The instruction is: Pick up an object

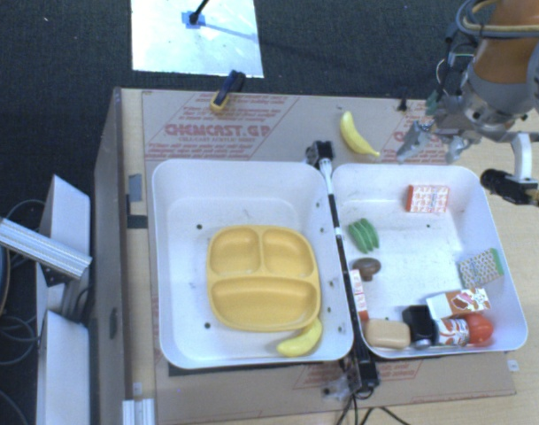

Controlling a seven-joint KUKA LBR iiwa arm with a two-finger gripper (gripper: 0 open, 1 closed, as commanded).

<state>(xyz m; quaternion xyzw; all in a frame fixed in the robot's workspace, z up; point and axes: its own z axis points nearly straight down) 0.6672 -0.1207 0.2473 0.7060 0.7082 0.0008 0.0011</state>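
Evidently nothing picked yet: tool (435, 142) hung above right bin's (504, 264) far rim, fingers spread, grasping nothing; red-white box (427, 198) lay nearest, untouched. Whole pick remained.

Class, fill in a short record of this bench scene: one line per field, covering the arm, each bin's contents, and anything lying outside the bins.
gripper: above the bench, behind the right bin's far rim, nothing between its fingers
left bin: yellow divided plate, banana at its near edge
right bin: green pepper, red-and-white box, mushroom, tomato
outside bins: second banana on the cardboard
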